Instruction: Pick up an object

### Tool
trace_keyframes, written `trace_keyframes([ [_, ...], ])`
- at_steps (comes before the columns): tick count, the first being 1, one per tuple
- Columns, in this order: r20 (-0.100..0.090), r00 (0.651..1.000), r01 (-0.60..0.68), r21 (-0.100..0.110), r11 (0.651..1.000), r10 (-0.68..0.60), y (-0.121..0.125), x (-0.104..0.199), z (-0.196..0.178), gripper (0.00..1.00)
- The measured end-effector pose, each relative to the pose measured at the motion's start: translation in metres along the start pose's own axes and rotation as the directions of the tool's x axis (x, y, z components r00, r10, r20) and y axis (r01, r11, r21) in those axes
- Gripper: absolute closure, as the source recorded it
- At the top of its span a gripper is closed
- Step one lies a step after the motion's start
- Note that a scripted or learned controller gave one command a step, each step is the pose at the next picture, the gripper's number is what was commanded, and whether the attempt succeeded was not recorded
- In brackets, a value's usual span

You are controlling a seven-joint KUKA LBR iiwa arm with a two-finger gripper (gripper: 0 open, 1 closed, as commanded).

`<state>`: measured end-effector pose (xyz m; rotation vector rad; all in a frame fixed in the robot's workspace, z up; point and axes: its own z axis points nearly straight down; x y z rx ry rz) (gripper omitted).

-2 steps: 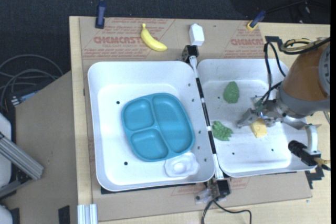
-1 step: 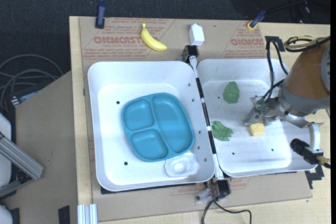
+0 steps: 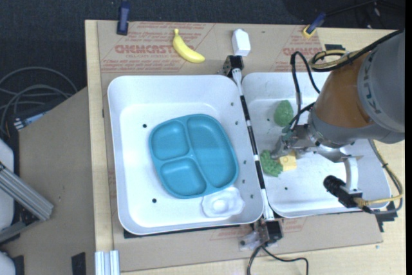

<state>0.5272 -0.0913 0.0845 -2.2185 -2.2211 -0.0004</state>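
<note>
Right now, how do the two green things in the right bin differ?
The upper green piece lies alone on the bin floor, clear of the claw; the lower green piece sits by the bin's left wall, touching a yellow piece, just under the claw. The lower one looks darker. Both are small, lumpy and green.

Red "CHEMCAST" print on brown board (image 3: 145, 48) behind bins; smaller lines beneath unreadable.

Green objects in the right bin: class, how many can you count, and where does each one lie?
2. One green object lies near the middle of the right bin; another green object sits against its left wall, beside a yellow piece. The arm may hide more.
</note>
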Motion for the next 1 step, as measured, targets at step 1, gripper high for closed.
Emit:
trace_keyframes([
  [1, 0.001, 1.0, 0.0, -0.004, 1.0, 0.0, 0.0264, 0.0537, -0.1007, 1.0],
])
